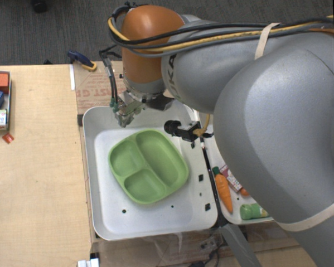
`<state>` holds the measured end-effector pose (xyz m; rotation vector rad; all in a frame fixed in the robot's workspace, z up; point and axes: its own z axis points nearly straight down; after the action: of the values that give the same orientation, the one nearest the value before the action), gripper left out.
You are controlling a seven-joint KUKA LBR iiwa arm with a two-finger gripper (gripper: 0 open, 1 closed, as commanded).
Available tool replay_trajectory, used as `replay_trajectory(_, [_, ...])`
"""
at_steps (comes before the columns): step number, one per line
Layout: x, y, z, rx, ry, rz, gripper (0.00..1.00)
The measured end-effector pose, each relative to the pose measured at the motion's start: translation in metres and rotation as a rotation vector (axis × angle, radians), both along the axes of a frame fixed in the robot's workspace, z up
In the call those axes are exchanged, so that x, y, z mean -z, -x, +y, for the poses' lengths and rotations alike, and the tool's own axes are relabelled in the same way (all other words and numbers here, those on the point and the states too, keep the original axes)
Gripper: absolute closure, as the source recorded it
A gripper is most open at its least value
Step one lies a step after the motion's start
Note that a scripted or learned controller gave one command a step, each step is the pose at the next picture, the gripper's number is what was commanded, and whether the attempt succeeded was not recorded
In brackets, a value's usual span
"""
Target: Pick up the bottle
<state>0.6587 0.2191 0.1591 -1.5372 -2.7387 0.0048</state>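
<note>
Upper centre of frame: claw (123, 117) over left bin (104, 217), carrying nothing.
Finger spread unclear; bottle (252, 211) untouched at lower right beside carrot (223, 193).

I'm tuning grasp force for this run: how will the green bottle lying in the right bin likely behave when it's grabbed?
The green bottle lies on its side, mostly hidden under the arm, so it may roll if nudged. It looks like smooth plastic, probably light and a bit slippery. The carrot lies close beside it, so the claw could bump that too.
</note>
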Motion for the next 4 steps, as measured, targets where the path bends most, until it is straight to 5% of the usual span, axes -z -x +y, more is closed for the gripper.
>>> replay_trajectory(1, [-0.042, 0.009, 0.000, 0.204, -0.001, -0.003, 1.00])
replay_trajectory(2, [-0.037, 0.000, -0.001, 0.599, 0.002, -0.003, 1.00])
replay_trajectory(3, [0.009, 0.010, 0.008, 0.097, 0.000, 0.001, 1.00])
replay_trajectory(4, [0.000, 0.009, 0.007, 0.101, 0.001, 0.001, 1.00])
